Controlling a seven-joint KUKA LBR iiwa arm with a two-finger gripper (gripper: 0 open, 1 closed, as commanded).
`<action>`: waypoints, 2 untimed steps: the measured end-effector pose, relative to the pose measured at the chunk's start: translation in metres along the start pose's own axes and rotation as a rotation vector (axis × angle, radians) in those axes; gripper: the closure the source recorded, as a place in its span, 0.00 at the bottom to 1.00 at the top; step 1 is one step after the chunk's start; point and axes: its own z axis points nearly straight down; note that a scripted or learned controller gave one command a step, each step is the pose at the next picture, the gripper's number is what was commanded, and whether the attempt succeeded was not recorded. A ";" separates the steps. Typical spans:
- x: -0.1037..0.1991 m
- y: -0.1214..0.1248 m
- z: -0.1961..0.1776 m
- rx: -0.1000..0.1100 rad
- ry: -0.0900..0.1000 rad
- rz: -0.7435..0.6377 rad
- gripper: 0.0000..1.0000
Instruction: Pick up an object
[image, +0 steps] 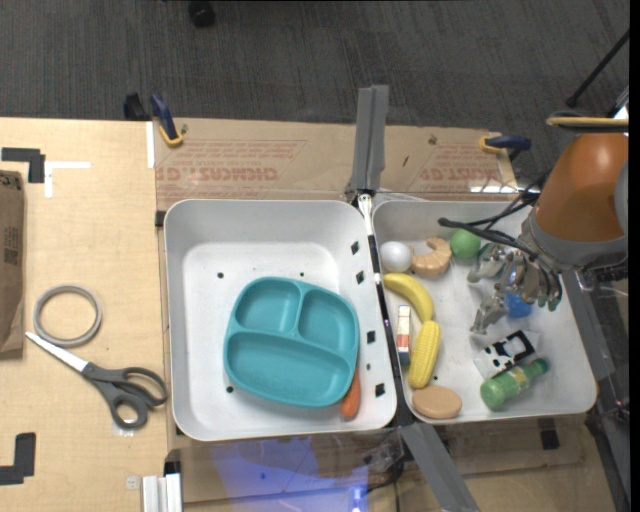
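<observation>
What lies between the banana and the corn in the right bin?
In the camera view, a small white and red tube-like item lies just left of where the banana ends and the corn begins; otherwise they nearly meet.

Scissors (105, 380) and a tape roll (67, 314) lie on the bench (90, 220), left of the bins; blue clamps (165, 118) grip the cardboard (260, 160).

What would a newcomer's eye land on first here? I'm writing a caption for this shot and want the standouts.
Probably the teal divided plate that takes up much of the left bin, with an orange carrot tucked against its lower right edge. Next comes the right bin, crowded with a banana, a corn cob and a green bottle. The tool hangs above that clutter.
</observation>
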 end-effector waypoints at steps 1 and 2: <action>0.035 0.007 0.001 -0.001 0.004 0.053 0.00; 0.034 0.007 -0.009 0.000 0.000 0.051 1.00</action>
